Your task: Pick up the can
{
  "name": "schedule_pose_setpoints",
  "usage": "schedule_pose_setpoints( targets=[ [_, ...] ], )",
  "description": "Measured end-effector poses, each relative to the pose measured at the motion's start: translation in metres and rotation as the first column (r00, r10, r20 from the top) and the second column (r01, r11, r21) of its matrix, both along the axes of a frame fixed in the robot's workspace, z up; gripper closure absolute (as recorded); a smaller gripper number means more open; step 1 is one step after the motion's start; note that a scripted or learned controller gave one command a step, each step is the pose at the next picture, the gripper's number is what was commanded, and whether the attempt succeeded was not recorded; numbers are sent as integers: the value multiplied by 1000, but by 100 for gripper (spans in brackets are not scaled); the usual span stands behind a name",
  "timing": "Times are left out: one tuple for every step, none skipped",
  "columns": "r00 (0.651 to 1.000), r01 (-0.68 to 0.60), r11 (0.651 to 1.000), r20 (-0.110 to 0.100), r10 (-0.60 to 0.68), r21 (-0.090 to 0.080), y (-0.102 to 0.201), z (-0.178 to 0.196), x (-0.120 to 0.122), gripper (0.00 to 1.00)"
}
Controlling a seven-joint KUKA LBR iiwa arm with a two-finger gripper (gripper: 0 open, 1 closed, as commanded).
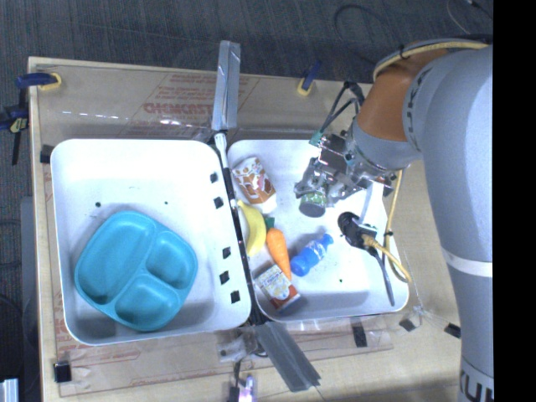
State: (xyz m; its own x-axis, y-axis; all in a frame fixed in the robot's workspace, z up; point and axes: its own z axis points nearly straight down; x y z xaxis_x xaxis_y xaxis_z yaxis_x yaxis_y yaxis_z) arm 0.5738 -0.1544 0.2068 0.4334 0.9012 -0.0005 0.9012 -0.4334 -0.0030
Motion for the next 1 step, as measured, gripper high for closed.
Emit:
schedule_pose_setpoints(
  targets=[
    [984,177,984,-2,-177,-1,23,46,33,100]
  ],
)
